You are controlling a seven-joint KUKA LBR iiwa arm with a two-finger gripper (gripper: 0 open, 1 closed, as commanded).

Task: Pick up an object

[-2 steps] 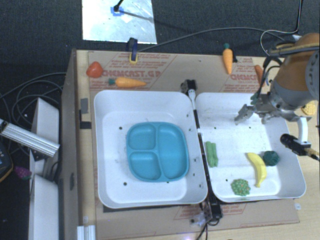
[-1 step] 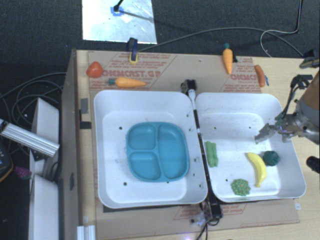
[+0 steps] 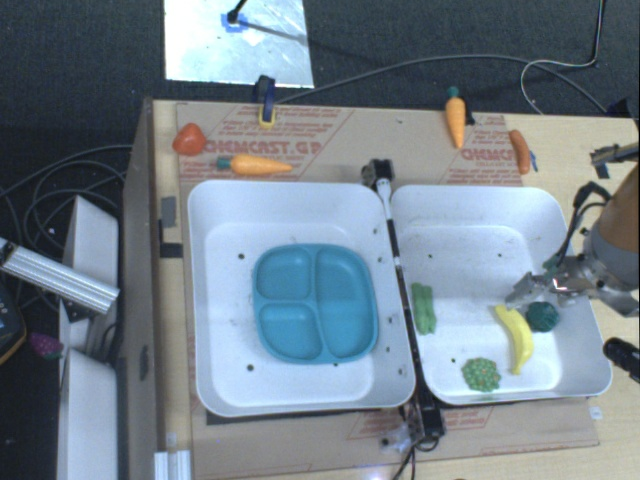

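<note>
The right bin (image 3: 470, 218) holds several toy foods. A yellow banana (image 3: 517, 338) lies near its right side, with a dark teal round object (image 3: 543, 316) right beside it. A green bumpy ball (image 3: 481, 373) rests near the front wall, and a green pod (image 3: 425, 308) lies by the left wall. My gripper (image 3: 540, 291) reaches in from the right and sits low over the bin, just above the teal object and the top end of the banana. Nothing visibly hangs from it.
The left bin (image 3: 230, 218) holds a blue divided plate (image 3: 316, 301). Behind the bins, on the cardboard, lie two carrots (image 3: 258, 165) (image 3: 456, 118), a red-orange piece (image 3: 188, 140) and an orange piece (image 3: 519, 151). Cables run along the right.
</note>
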